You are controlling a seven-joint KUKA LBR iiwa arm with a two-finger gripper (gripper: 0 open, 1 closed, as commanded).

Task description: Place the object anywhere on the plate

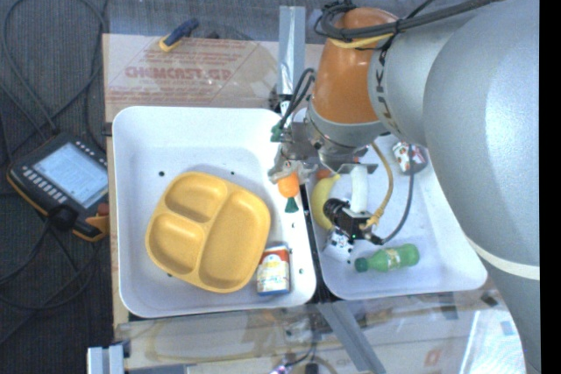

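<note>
Single fixed camera above bench, looking down at slant on both bins (pixel 131 188); arm (pixel 473 101) enters from right.

Faint red lettering across cardboard sheet (pixel 188 73) behind left bin, too washed out to read. Letters "UK" in dark print on orange band (pixel 351 83) of arm, rest hidden. Printed label on small can (pixel 274 271) beside yellow plate (pixel 208 229), words too small to read. Lit screen on pendant (pixel 66 173), contents illegible.
</note>
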